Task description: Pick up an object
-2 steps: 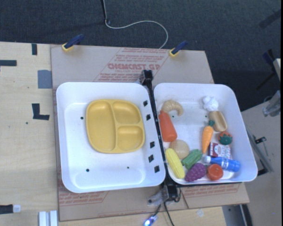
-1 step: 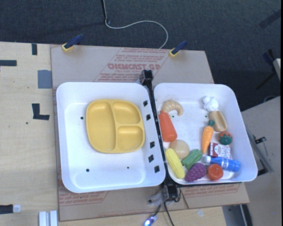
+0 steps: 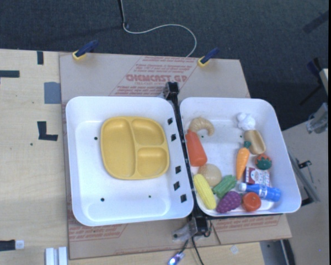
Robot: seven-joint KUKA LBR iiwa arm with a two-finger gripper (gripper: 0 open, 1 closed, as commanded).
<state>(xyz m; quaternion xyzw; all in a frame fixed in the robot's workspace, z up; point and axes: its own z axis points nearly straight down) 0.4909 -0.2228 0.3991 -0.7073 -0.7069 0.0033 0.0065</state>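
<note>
The left bin (image 3: pixel 77 164) bears a yellow tray (image 3: pixel 135 148). The right bin (image 3: pixel 223 130) holds the toy food: a red piece (image 3: pixel 196 149) and corn (image 3: pixel 204 191) by its left wall, grapes (image 3: pixel 229 202) near, a carrot (image 3: pixel 241 163) in the middle, a bottle (image 3: pixel 262 191) right. Nothing looks lifted, so I judge the pick not yet begun. The next move calls for choosing a well-separated piece, perhaps the red one, and descending squarely over it.

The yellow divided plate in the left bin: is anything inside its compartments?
Nothing lies in the three compartments of the yellow divided plate; bare yellow plastic shows in each. It rests on the left bin floor, and whatever might be beneath it is covered.
</note>
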